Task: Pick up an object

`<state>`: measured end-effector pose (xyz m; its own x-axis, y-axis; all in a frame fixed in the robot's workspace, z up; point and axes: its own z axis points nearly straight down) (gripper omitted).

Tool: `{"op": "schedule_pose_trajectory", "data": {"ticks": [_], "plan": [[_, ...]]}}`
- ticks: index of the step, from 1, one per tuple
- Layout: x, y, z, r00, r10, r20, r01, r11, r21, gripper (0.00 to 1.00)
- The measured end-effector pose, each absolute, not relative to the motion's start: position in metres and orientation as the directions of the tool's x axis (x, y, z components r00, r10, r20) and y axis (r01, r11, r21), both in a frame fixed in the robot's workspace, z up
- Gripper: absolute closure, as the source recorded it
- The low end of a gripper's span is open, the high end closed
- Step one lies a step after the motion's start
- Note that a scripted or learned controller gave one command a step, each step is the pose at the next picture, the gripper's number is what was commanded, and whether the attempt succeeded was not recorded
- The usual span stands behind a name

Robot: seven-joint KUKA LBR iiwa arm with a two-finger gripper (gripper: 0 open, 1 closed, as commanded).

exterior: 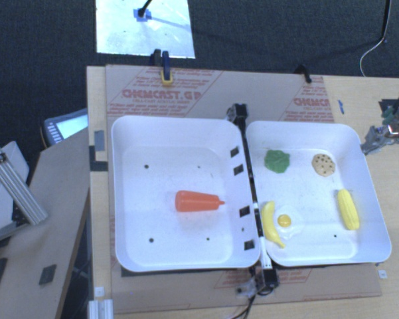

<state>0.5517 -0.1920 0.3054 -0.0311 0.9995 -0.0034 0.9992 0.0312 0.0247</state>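
Note:
An orange carrot (198, 201) lies on its side in the middle of the left bin (129, 138). The right bin (368, 178) holds several toy foods. A green leafy piece (277, 160) and a round cookie (323, 165) sit toward the back. A yellow corn cob (348, 209) lies at the right. A banana (270, 223) rests against the left wall with a fried egg (285, 221) touching it.
A small grey metal part (383, 133) with a cable juts in at the right edge, just outside the right bin's far corner. Black clips (239, 171) run along the divider between the bins. A reflective sheet (143, 18) lies beyond the bench.

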Motion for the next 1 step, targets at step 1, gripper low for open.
{"op": "schedule_pose_trajectory", "data": {"ticks": [1], "plan": [[0.5527, -0.1917, 0.3162, -0.036, 0.999, -0.004, 0.999, 0.036, 0.028, 1.0]]}}
